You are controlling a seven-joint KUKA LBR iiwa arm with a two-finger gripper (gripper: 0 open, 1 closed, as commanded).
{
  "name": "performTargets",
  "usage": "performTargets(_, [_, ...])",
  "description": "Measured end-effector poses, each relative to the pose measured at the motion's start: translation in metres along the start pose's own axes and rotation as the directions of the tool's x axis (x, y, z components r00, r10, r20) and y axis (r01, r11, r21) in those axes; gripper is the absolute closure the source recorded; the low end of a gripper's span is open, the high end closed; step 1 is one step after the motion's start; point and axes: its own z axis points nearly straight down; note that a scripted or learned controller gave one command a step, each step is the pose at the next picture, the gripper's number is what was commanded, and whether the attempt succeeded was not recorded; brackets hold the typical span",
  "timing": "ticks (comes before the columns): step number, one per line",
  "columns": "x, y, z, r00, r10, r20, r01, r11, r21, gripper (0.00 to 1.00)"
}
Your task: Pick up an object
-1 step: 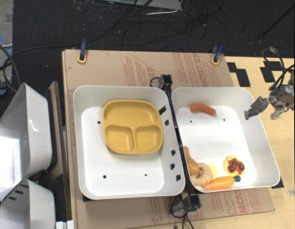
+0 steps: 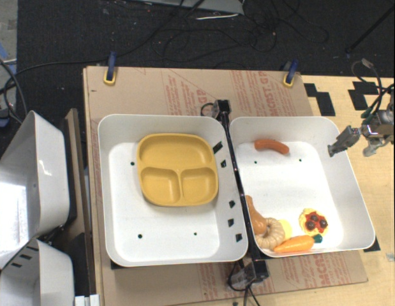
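Yellow tray [image 2: 178, 169] in left bin [image 2: 117, 190]

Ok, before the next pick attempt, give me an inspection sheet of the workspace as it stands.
Surface: cardboard sheet on the bench, held by two yellow clamps at its far edge; two white bins side by side.
Job's things: right bin holds a sausage near its far wall, and along the near wall a chicken drumstick, a croissant, a carrot and a small pizza.
Clutter: left bin holds a yellow divided plate.
Grippers: gripper hovers at the right bin's right rim, nothing between its fingers.
Cables: black cables on the floor beyond the bench.
Surroundings: spare white bins at left; dark floor.
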Motion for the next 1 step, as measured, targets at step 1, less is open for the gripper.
performTargets(1, [0.0059, 0.0011, 0.0630, 1.000, 0.001, -0.002, -0.001, 1.000, 0.006, 0.00])
